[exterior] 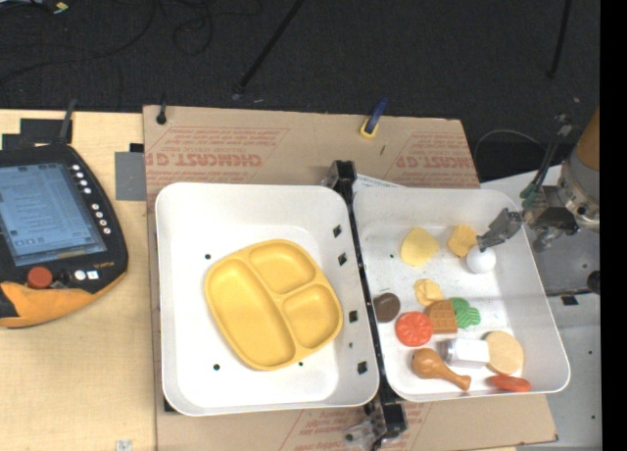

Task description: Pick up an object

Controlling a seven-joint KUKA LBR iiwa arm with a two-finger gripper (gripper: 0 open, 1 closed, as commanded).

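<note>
The gripper (pixel 493 231) is hanging over the far right part of the right bin (pixel 549 341), and whether its jaws are released or clenched I cannot tell — they are showing as one small dark wedge, and nothing is visibly sitting between them.

The main risk, as I judge it, is crowding. A white ball (pixel 480 261) is lying just below the jaw tips, near enough that it may be touching them, and a small yellow piece (pixel 462 240) is sitting just beside them on the side away from the arm. If the jaws are descending off-centre, one of them could be landing on the ball and rolling it off toward the bin wall — round things are slipping out of a pinch easily. The yellow piece could also be getting nudged or caught along with the ball, spoiling the grip.

Beyond the yellow piece from the jaws, a pale yellow wedge (pixel 420 247) is lying apart. The rest of the toy food is sitting well apart from the jaws toward the near edge: a red tomato slice (pixel 413 328), a waffle (pixel 442 317) touching a green piece (pixel 466 316), a drumstick (pixel 439 368). Those are looking too tightly packed for a clean grasp. The yellow divided tray (pixel 271 302) is resting in the left bin (pixel 186 214), far off.
</note>
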